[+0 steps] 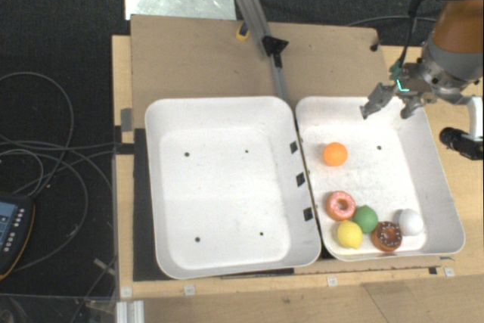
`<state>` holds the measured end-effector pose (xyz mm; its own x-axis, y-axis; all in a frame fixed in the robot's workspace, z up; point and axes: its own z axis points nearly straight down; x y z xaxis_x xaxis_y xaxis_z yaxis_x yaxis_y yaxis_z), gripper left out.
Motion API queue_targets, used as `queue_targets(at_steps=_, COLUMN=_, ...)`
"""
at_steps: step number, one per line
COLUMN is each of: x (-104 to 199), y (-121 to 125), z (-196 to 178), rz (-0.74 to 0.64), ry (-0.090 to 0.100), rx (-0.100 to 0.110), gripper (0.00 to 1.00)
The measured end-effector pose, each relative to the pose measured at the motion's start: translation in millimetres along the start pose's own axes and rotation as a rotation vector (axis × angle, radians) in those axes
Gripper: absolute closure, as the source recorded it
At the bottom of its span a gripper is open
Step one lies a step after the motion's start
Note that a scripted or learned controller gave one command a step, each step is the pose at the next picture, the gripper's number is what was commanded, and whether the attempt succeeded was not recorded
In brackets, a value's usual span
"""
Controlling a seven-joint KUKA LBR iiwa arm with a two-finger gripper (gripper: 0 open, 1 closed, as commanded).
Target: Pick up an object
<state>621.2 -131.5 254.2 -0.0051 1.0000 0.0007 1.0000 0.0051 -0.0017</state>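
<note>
- We read no brand, label or writing on any object, bin or the arm; nothing legible shows at this sharpness.
- We count two shallow white bins side by side on the tabletop (121, 163): the left bin (162, 125) and the right bin (446, 227), their inner walls touching along the middle.
- We count six small objects, all in the right bin.
- One orange ball (335, 154) sits alone near the bin's left wall, well apart from the rest.
- Two doughnuts — a pink-frosted doughnut (340, 204) and a chocolate doughnut (388, 236).
- One green ball (367, 218) lies between the two doughnuts, touching or just beside each.
- One yellow lemon (349, 234) lies at the front wall, just below the pink-frosted doughnut.
- One white ball (411, 222) sits just right of the chocolate doughnut, near the front right corner.
- We see one arm (460, 30), orange-banded, coming in from the right.
- Its gripper (392, 102) hangs over the far right part of the right bin, with its two fingers spread apart and nothing between them.
- The gripper is well apart from the orange ball and farther still from the cluster of five at the front.
- One dark handheld pendant (11, 227) lies on the floor at the left, among cables.
</note>
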Motion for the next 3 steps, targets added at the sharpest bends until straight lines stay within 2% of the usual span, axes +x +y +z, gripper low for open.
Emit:
queue_targets(at_steps=1, x=0.0, y=0.6, z=-1.7, rz=-0.001, ry=-0.001, rx=-0.003, gripper=0.00)
queue_targets(at_steps=2, x=-4.0, y=-8.4, z=53.7, rz=0.005, ry=0.000, rx=0.002, gripper=0.00)
queue_targets(at_steps=3, x=-7.4, y=-4.5, z=115.0, rz=0.005, ry=0.000, rx=0.002, gripper=0.00)
